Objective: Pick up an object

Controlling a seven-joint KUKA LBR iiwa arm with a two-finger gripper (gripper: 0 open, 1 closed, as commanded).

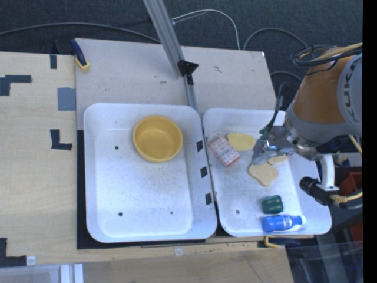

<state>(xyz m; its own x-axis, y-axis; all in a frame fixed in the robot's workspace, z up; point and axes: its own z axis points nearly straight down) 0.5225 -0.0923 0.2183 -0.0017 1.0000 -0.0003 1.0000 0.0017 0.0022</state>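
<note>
The pale tan, flat, bread-slice-shaped piece (264, 174) lies in the right shallow white plastic bin (235, 224), directly below the metal two-finger gripper (266, 152) and touching or nearly touching its tip. Its surface looks matte and smooth, with a rounded outline and one blunt corner toward the lower right. The gripper's silvery fingers point down-left over the top edge of this piece; whether they are spread or pressed together cannot be told from this view, and nothing is clearly seen between them.

Just left of the gripper lies a soft yellow, rounded oval piece (241, 141), matte like foam or plastic. Further left of it sits a small box with a red-and-white checked print (224, 150), tilted, with crisp cardboard-like edges. Well below the gripper, near the bin's lower rim, stands a dark green, stubby, glossy object (272, 204), and just beneath it lies a blue plastic bottle with a white cap end (281, 222), on its side.

Far to the left of the gripper, in the left shallow white bin (100, 175), whose floor is speckled with fine dark marks, rests a round yellow plastic bowl (157, 138), upright and smooth-walled.
</note>
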